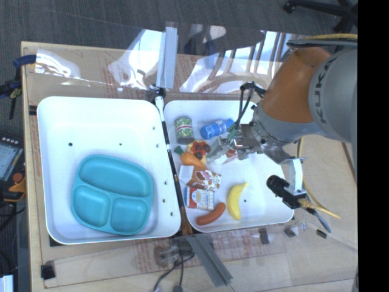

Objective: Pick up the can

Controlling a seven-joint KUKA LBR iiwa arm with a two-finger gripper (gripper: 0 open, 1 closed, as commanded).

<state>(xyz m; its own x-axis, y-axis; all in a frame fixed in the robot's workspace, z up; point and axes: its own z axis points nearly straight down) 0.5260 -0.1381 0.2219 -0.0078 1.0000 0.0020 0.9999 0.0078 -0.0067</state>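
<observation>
The can (183,128) is small with a green label and a grey lid, standing near the back left corner of the right bin (267,215). My gripper (230,146) hangs low over the middle of that bin, to the right of the can and apart from it, just below a blue bottle (216,129). Its fingers are blurred against the clutter, so their state is unclear. Nothing is visibly held.
The right bin also holds strawberries (199,147), a carrot (192,159), a printed snack packet (203,187), a sausage (211,215) and a banana (236,199). A teal divided plate (113,193) lies in the left bin (55,120). The arm's wrist (304,96) covers the right bin's far right.
</observation>
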